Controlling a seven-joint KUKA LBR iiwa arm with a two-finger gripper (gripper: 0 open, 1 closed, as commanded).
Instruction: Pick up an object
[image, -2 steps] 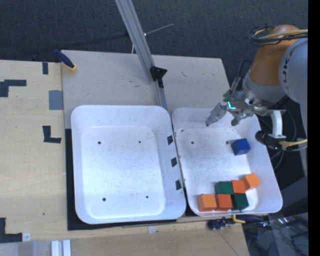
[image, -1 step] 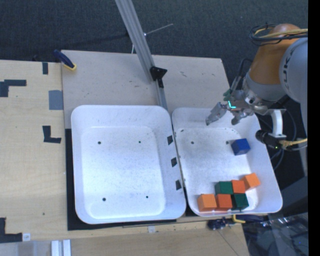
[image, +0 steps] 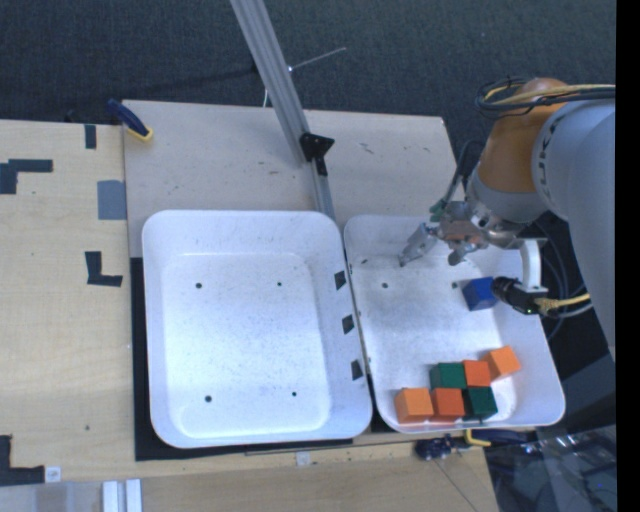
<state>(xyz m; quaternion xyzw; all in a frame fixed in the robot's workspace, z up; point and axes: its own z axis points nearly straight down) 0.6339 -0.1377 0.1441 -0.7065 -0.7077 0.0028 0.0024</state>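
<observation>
Over the right bin's (image: 372, 300) far edge, the gripper (image: 432, 250) hangs with fingers apart, holding nothing. Bare floor separates it from the blue block (image: 479, 293); orange and green blocks (image: 455, 388) crowd the near rim.

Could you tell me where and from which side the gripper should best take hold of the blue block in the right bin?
Grip the blue block from straight above, across two opposite side faces. It lies alone on the right bin floor, apart from the orange and green blocks, so all its sides look free. The gripper hangs open nearby.
</observation>
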